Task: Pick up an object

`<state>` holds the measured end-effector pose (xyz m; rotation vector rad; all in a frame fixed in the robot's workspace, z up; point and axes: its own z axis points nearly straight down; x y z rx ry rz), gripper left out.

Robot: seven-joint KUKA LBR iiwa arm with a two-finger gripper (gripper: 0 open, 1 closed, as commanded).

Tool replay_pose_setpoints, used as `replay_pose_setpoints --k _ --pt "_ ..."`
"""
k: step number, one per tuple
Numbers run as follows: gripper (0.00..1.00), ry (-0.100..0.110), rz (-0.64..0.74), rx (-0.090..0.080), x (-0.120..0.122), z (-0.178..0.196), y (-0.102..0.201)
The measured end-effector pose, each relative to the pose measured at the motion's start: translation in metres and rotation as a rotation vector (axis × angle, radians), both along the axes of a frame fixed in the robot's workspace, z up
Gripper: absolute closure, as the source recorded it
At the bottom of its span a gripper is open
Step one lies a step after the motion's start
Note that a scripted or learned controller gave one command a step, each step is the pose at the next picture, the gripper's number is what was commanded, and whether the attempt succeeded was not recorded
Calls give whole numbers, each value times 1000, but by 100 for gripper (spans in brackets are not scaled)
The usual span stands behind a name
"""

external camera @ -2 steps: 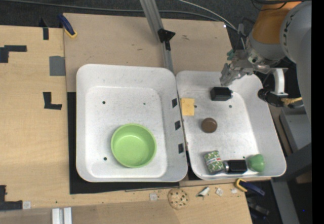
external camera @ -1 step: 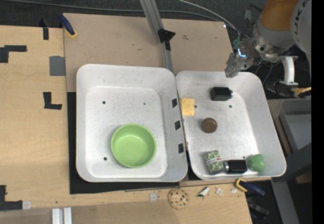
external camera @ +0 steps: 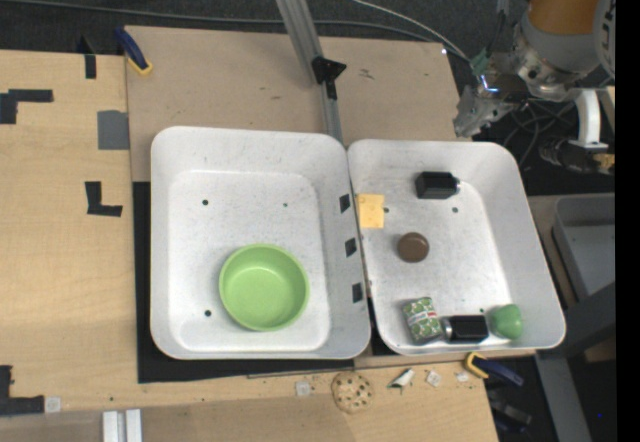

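The right bin (external camera: 500, 170) holds a black block (external camera: 436, 185) near its back, a yellow square piece (external camera: 371, 211) at its left wall and a brown round disc (external camera: 413, 248) in the middle. Along its front lie a green patterned box (external camera: 422, 319), a black object (external camera: 466, 329) and a green rounded object (external camera: 507, 321). My gripper (external camera: 474, 116) hangs above the bench just beyond the right bin's back right corner, apart from all of these. I see nothing between its fingers.
The left bin (external camera: 180, 160) holds a green bowl (external camera: 264, 287) near its front. A grey metal pole (external camera: 300, 20) slants from the top down to the gap between the bins. Small scraps and a cookie-like disc (external camera: 349, 392) lie on the bench in front.
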<state>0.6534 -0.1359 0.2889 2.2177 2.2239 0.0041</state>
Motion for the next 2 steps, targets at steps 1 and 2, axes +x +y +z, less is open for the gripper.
replay_pose_setpoints --k 1,2 --pt "100 8 1 0 -7 -14 43" --pt "100 9 2 1 -23 -18 94"
